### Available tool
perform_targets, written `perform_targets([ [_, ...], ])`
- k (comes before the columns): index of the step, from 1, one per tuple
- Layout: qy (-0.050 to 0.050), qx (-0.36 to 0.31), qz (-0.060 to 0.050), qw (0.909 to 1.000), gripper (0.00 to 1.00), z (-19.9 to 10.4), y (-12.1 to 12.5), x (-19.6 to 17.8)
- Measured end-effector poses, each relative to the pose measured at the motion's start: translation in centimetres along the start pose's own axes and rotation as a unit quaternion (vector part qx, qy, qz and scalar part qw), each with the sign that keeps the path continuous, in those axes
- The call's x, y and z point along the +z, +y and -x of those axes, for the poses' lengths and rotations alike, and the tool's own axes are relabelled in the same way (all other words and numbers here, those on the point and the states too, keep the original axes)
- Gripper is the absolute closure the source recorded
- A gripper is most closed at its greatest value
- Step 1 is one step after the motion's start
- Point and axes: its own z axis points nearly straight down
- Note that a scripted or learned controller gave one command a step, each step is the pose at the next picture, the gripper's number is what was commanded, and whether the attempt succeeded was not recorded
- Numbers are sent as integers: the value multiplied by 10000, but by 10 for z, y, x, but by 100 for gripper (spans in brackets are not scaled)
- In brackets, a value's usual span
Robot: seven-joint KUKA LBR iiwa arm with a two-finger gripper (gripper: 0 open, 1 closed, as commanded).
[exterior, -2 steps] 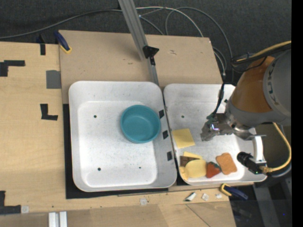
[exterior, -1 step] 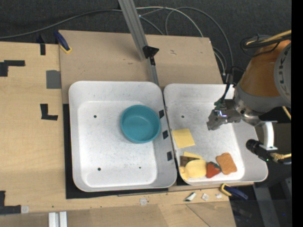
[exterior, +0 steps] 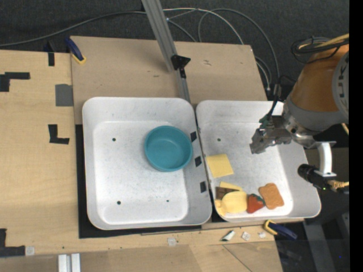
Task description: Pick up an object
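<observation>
I saw the big brown tabletop (exterior: 34, 152) first, with two white bins side by side on it. The left bin (exterior: 113, 203) held one blue bowl (exterior: 168, 148), sitting upright near the bin's right wall. The right bin (exterior: 238, 118) held the small things, all down in its near part.

The grey arm (exterior: 317, 103) with its orange band came in from the right and hung over the right bin. Its gripper (exterior: 261, 143) was dark and pointed down over the bare middle of that bin. I could not tell how far apart its tips were, and I saw nothing held in it.

The things to pick were well apart from the gripper. A flat yellow square (exterior: 219, 165) lay by the bin's left wall. Below it, near the front wall, sat a thin yellow piece (exterior: 229, 186) and a round pale yellow lump (exterior: 233, 203), close together. A small red thing (exterior: 254, 204) touched the lump on its right side. An orange-brown piece (exterior: 273, 195), like a slice of bread, lay just beside the red thing.
</observation>
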Motion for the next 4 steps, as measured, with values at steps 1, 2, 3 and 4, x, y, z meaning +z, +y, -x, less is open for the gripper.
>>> perform_targets([
  [1, 11, -27, -5, 10000, 100, -54, -5, -11],
  [2, 7, -29, -5, 10000, 100, -105, -8, -19],
  [3, 3, -27, -19, 10000, 100, -159, -13, -3],
  [4, 7, -32, -11, 10000, 100, -207, -21, -11],
])
